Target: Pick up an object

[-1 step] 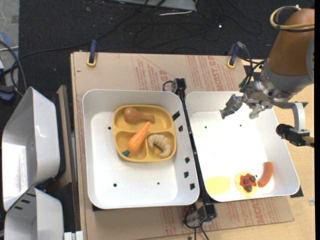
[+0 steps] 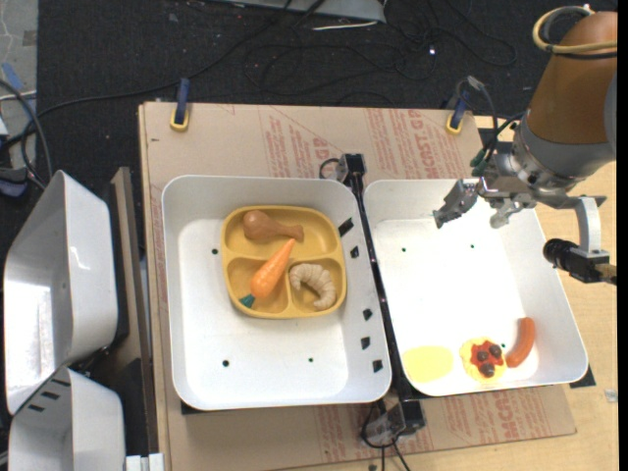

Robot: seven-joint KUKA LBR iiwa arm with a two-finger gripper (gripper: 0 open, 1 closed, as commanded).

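Orange sausage lies slanted, upper end pointing right, well below the spread, unladen gripper.

A yellow divided plate is seen in the left bin, carrying a drumstick at 12 o'clock, a carrot centrally, and a shrimp at 4 o'clock. A sausage, a small pizza and a yellow disc are laid in the right bin towards 5 o'clock.

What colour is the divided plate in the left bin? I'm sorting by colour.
Yellow; the divided plate shows clearly in the camera view.

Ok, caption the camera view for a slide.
Open gripper above right bin; sausage at its near end, yellow food tray left.
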